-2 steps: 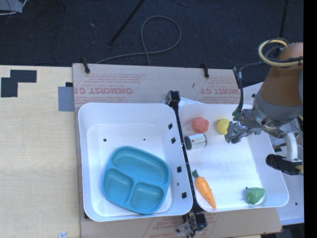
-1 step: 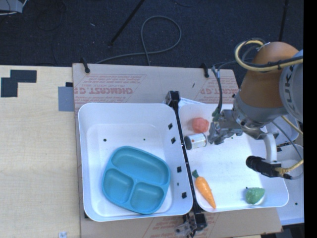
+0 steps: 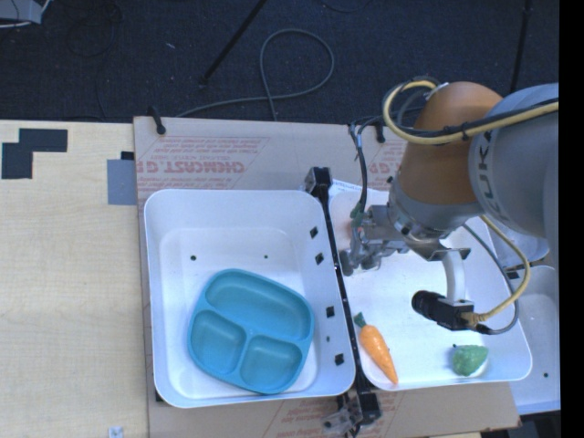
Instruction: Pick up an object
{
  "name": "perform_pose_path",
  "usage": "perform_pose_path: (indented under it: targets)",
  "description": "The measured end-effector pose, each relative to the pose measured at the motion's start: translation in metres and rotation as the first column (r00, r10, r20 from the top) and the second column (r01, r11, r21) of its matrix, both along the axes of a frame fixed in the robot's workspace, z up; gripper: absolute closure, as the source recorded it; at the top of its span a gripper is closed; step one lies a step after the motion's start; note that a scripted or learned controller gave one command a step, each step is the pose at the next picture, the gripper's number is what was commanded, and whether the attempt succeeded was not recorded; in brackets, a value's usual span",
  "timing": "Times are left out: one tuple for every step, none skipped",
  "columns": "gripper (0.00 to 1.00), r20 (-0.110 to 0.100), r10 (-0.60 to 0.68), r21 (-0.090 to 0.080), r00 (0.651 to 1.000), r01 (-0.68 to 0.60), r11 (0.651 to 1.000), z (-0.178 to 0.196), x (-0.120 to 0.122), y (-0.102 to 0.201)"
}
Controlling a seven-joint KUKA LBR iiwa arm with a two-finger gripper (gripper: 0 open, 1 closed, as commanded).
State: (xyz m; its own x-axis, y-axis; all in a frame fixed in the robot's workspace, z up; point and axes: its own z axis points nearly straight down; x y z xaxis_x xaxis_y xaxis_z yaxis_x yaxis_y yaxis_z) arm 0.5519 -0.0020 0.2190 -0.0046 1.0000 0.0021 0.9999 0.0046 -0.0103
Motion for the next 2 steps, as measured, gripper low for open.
perform_pose_path:
  targets:
    - [1.00, 0.003, 0.001, -0.001, 1.000, -0.001, 1.000, 0.009, -0.002, 0.052]
    - [1.00, 0.002, 0.001, -0.002, 1.000, -0.001, 1.000, 0.015, -0.003, 0.106]
